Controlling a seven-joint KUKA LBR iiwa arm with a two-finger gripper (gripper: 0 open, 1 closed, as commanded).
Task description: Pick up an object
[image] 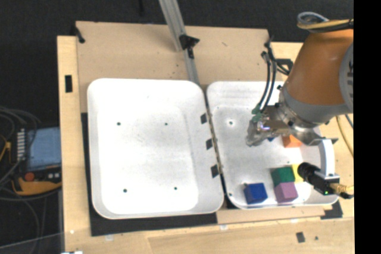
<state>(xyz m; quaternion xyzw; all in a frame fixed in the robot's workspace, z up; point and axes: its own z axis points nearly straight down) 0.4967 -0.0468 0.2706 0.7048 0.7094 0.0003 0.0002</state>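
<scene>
Pincer (257, 135) above right bin (235, 98), near small orange block (291, 141).

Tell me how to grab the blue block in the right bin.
Come straight down on the blue block and close on its left and right faces. It lies flat by the bin's near wall, with a gap before the purple block.
</scene>
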